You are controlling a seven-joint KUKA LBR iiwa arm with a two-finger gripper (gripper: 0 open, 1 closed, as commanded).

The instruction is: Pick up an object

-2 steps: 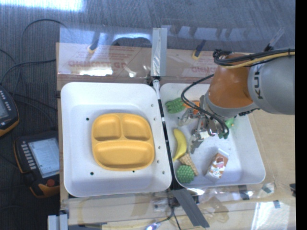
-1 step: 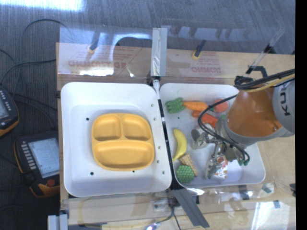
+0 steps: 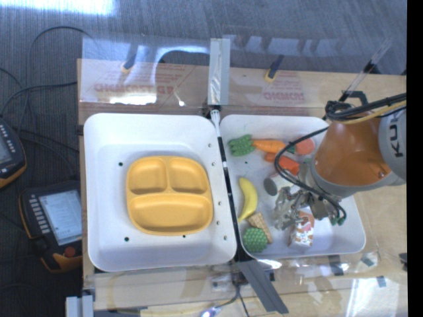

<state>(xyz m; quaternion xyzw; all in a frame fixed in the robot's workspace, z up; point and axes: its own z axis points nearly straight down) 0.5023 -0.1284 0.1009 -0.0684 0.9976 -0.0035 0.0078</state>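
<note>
Yellow tray (image 3: 169,193) and banana (image 3: 248,197) — orange carrot (image 3: 269,146) — white bins (image 3: 106,243).

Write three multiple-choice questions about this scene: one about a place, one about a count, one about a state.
1. Where is the yellow tray?
A. left bin
B. right bin
C. on the floor

2. How many compartments does it have?
A. one
B. three
C. five

3. How does the banana lie?
A. on the bin floor, beside the arm
B. on the tray
C. outside the bins

Answers:
1 A, it sits in the left bin.
2 B, two small above one long.
3 A, it rests in the right bin, left of the gripper.
</note>
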